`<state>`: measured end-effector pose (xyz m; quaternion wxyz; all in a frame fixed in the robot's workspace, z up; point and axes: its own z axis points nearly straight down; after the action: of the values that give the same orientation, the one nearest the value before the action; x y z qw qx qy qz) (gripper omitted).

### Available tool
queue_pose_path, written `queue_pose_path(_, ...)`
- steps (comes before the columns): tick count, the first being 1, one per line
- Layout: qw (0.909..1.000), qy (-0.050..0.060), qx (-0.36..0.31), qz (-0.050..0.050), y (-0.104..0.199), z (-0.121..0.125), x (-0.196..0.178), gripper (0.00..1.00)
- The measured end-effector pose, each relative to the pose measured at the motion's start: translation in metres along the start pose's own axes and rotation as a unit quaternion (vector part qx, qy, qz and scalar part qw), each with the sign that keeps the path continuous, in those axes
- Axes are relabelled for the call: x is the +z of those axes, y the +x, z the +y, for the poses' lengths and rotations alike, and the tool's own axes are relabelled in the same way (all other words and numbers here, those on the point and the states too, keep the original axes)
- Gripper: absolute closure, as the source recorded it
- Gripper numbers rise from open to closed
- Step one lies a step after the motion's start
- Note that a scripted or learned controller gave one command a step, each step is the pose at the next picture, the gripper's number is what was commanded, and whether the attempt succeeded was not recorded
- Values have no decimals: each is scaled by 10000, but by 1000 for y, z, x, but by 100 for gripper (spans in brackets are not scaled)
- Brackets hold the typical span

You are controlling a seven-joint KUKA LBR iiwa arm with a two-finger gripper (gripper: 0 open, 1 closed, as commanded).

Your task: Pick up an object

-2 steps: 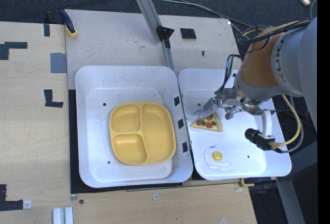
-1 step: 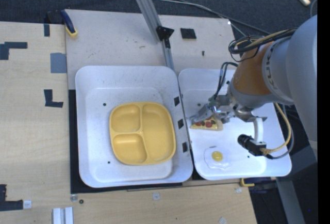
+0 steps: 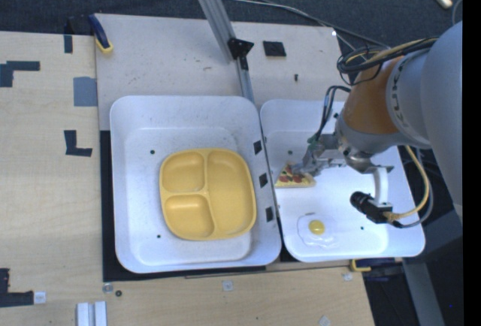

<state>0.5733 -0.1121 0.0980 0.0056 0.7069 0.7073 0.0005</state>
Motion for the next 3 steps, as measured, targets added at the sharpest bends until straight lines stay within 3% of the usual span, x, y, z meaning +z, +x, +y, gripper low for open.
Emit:
queue_pose_path(2,10000,34,-2,34,4,5,-100,100)
queue_pose_path(3,10000,38,-1,36,4,6,-119,100)
